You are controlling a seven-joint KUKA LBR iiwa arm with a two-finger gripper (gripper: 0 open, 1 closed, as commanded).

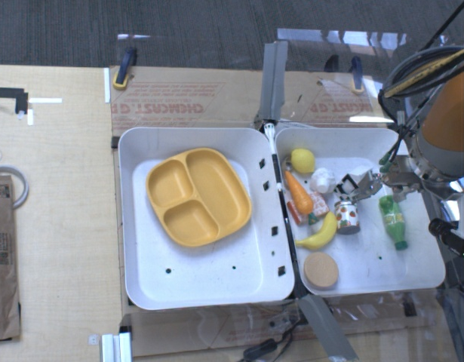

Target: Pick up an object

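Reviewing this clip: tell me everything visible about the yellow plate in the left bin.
The plate is a yellow-orange divided dish of what looks like matte plastic, a rounded square with raised ridges splitting it into three compartments: one long one along its right side and two smaller ones on the left. All three hold nothing. It lies flat, right way up, turned at a slant, in the upper middle of the left bin, resting on the white floor and clear of the walls. Nothing else touches it.

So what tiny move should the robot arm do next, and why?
Probably lower a little straight down. The gripper hovers right above the small can, beside the banana, and nothing sits between its fingers, so it likely needs to drop around the can before closing.
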